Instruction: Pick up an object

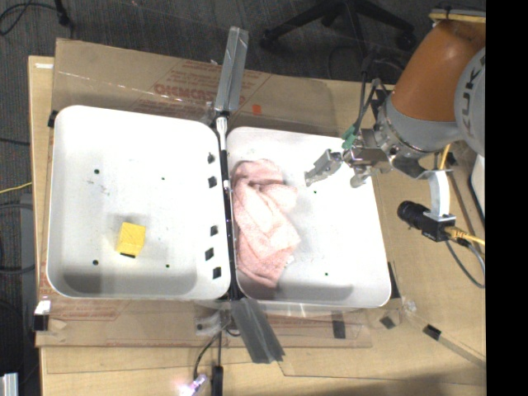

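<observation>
A crumpled pink cloth (261, 219) lies in the right bin (346, 254), against its left wall. A small yellow block (130, 238) sits in the left bin (91, 147), toward the front left. My gripper (340, 172) hovers over the back part of the right bin, to the right of the cloth's upper end and apart from it. Its fingers (322, 166) stand spread and open, with nothing between them.
A grey divider bar (228, 81) runs between the two bins at the back. Cardboard (148, 73) lies under the bins. The grey and orange arm (437, 81) comes in from the right over the bench edge.
</observation>
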Robot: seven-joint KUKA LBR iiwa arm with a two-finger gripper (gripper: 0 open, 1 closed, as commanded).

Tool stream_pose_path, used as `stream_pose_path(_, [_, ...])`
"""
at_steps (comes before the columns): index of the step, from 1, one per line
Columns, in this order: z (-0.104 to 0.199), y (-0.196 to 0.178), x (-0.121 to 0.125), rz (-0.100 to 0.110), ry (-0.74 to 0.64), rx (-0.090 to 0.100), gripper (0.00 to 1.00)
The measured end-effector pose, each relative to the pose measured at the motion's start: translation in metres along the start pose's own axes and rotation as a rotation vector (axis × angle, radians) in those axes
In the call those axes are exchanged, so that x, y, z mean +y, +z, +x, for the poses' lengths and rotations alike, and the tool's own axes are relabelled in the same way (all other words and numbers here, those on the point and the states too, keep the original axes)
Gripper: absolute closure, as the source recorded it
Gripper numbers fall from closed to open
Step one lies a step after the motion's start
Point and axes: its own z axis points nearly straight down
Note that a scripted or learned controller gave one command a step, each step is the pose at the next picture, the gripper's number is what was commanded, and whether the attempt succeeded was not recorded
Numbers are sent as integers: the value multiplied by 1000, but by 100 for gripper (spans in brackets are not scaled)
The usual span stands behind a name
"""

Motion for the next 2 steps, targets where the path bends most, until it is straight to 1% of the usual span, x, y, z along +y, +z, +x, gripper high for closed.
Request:
stream_pose_path(1, [24,78,-4,-1,-155,0,0])
stream_pose_path(2, [11,189,51,-10,-283,-2,0])
